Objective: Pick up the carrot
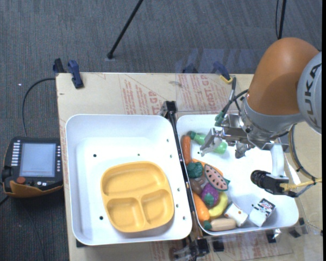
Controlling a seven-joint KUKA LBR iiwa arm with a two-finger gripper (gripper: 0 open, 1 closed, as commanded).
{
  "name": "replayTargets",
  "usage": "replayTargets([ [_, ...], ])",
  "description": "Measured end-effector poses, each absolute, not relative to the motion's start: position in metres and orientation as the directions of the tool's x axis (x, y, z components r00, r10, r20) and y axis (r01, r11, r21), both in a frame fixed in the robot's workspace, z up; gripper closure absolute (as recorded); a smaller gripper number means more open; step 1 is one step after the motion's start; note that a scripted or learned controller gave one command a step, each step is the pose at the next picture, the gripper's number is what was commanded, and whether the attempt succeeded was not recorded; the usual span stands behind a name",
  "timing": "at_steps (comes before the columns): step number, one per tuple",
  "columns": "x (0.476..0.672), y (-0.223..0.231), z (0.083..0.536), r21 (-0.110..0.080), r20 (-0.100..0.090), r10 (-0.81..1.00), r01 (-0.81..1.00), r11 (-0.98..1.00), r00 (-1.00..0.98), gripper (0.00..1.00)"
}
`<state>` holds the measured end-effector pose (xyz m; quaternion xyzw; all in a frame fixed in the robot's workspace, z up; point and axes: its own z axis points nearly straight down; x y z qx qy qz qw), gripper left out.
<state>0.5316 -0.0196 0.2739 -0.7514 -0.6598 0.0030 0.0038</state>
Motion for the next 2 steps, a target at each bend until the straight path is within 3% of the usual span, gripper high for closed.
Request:
replayTargets([
  [1, 0.474, 0.003, 0.221, -0.011, 0.003, 0.993, 0.993, 0.121, -0.121, 0.00],
  [2, 0.475, 0.003, 0.185, -0.008, 0.005, 0.916, 0.916, 0.400, -0.400, 0.00],
])
